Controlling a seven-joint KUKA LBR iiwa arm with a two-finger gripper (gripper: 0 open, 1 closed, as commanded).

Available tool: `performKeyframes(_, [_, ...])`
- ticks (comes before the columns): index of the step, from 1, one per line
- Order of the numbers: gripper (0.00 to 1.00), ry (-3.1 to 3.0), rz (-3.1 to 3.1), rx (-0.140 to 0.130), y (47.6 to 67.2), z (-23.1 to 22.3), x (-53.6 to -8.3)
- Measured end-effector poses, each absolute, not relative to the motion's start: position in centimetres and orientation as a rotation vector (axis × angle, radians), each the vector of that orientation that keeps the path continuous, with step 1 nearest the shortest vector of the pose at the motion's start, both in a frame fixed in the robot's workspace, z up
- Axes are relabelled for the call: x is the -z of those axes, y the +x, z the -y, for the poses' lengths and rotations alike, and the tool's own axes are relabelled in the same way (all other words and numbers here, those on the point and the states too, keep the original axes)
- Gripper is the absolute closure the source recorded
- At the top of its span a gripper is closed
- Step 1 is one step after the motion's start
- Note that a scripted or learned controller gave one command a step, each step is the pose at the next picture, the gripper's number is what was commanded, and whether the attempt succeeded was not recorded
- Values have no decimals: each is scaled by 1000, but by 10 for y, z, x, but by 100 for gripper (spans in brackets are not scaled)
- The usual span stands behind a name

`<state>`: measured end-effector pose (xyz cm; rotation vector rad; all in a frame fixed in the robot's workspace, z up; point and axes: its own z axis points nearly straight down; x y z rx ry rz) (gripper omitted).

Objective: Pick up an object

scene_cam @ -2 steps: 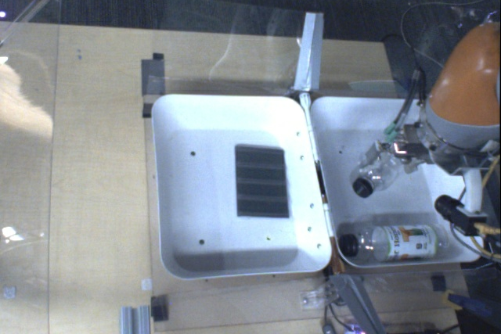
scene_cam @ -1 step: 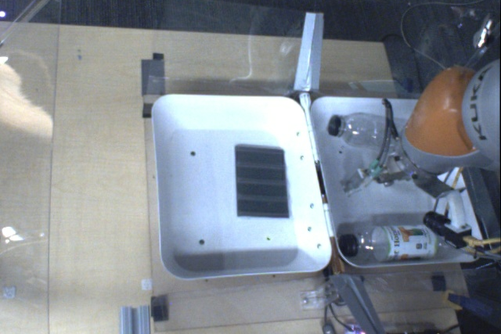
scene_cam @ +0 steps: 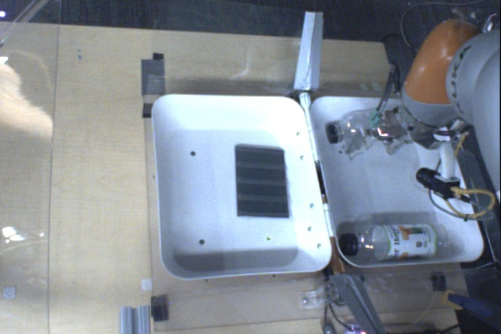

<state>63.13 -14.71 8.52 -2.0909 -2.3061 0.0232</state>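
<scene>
In the right bin (scene_cam: 376,192) a clear plastic bottle (scene_cam: 351,131) with a dark cap lies near the far wall. My gripper (scene_cam: 387,129) is low in that bin, right against this bottle's right end. A second clear bottle (scene_cam: 391,241) with a black cap and a printed label lies on its side along the near wall. A flat black ribbed pad (scene_cam: 261,180) lies in the middle of the left bin (scene_cam: 188,129).
The grey arm with its orange band (scene_cam: 438,62) comes in over the right bin's far right corner. Cables (scene_cam: 454,192) hang by the right wall. A grey post (scene_cam: 308,51) stands behind the gap between the bins.
</scene>
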Motion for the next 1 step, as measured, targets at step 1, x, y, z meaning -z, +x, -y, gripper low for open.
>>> performKeyframes(1, [0, -2075, 2307, -59, 640, 130, -84])
